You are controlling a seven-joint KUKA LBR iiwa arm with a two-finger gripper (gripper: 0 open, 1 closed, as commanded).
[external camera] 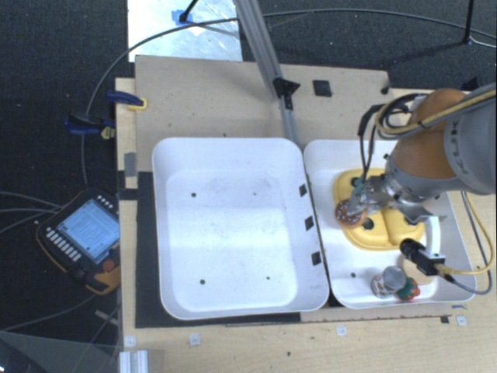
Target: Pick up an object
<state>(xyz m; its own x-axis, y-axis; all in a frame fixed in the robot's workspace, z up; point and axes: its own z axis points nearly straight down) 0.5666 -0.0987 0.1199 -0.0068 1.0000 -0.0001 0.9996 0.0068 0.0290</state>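
A yellow toy-like object (378,228) lies in the right bin (335,278), partly under the arm. A small round brown, sprinkled piece (349,214) sits at its left side. My gripper (359,202) hangs just above that brown piece and the yellow object's left part. A small grey, green and red object (394,284) lies near the right bin's front edge. The arm's orange band and wrist cover the back right of this bin.
The left bin (233,224) stands beside the right one, with their rims meeting in the middle. A grey pole (260,41) slants across the back of the bench. A teach pendant (81,235) lies off the bench to the left. Cables run along the arm's right side.
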